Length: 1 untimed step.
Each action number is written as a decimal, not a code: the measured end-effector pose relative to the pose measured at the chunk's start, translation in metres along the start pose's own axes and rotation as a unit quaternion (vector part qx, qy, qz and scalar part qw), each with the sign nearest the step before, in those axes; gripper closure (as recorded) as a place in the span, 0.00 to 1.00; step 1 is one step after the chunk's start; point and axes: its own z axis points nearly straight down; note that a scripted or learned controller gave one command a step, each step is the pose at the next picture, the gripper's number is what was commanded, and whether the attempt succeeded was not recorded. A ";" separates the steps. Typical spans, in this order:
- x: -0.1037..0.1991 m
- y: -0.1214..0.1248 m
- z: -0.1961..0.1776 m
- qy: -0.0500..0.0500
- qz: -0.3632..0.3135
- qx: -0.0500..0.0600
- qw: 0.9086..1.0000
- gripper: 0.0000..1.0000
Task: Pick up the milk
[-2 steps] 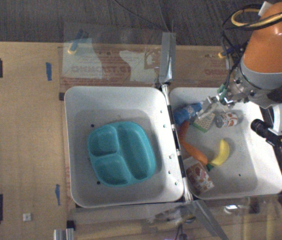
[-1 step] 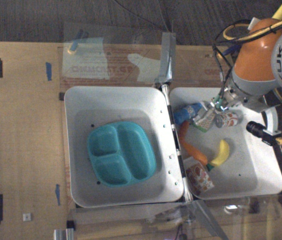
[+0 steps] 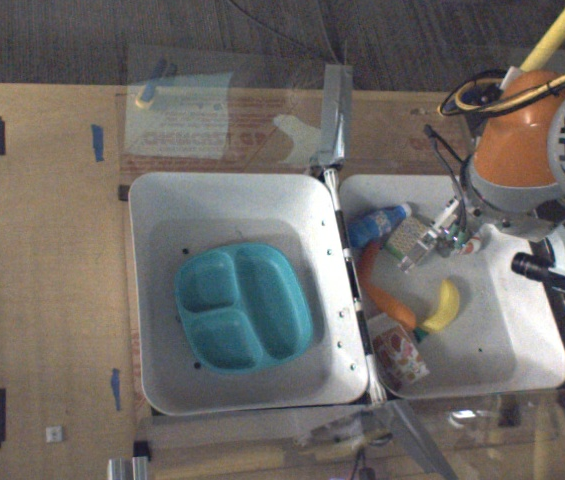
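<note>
The milk (image 3: 375, 225) appears to be a small blue bottle with a white cap, lying on its side at the upper left of the right bin (image 3: 522, 358). My gripper (image 3: 412, 244) hangs just right of and slightly below the bottle, close to its cap end. The grey gripper body points down and left from the orange-banded wrist (image 3: 517, 133). Nothing can be seen held in it.
An orange carrot (image 3: 384, 298) lies along the right bin's left side, with a yellow banana (image 3: 443, 307) to its right and a printed pouch (image 3: 399, 356) at the front corner. The left bin (image 3: 152, 228) holds a teal divided plate (image 3: 244, 307).
</note>
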 end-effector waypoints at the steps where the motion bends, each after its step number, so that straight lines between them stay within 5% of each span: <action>1: -0.063 -0.028 -0.132 -0.004 -0.216 -0.001 0.976 0.00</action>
